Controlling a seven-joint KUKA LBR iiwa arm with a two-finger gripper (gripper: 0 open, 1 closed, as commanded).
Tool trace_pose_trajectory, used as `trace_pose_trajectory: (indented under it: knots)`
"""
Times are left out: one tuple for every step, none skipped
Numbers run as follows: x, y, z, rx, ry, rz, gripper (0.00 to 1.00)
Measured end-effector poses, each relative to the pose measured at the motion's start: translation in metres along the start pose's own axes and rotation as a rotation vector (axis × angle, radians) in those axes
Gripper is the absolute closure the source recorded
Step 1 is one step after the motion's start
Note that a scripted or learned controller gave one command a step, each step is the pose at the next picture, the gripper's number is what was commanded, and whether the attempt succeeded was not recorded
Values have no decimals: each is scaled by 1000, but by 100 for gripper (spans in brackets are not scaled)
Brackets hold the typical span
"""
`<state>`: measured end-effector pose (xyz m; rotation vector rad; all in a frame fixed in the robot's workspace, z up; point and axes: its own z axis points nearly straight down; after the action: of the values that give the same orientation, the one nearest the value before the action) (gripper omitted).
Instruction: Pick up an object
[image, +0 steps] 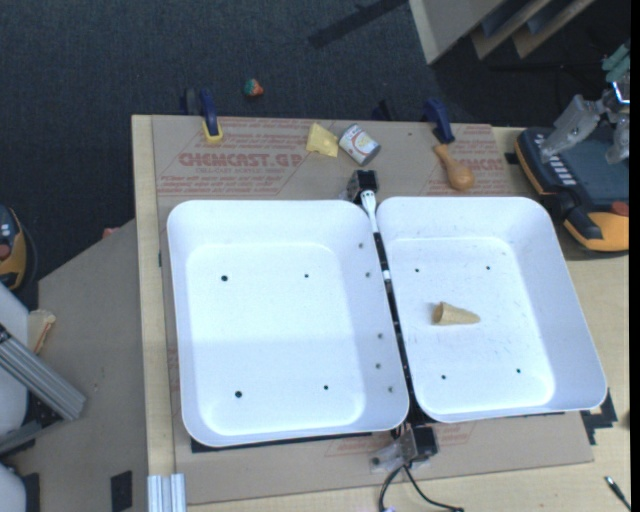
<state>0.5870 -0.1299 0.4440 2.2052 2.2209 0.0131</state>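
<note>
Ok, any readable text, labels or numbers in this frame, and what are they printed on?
"CHEMCAST GP": red print, partly readable, on the brown board behind the left bin.
Red print on the board behind the right bin: cut off and too blurred to read.
Small box on the board: markings too small to read.

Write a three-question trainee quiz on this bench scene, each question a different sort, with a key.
1. True or false: the tan wedge-shaped piece lies in the left bin.
2. Multiple choice: where does the yellow chunk sit? A) in the right bin B) on the brown board behind the bins C) on the dark floor
3. Fill in: the small marker pen lies at the far end of the seam between the two ____.

Key: 1 false, it lies in the right bin. 2 B. 3 bins.
</note>
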Motion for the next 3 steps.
trace_pose_trajectory:
  knots:
    - [-4,0,-4,8,-1,5,100]
    - [68,0,46,20,5,0,100]
    - [152,23,98,21,6,-2,100]
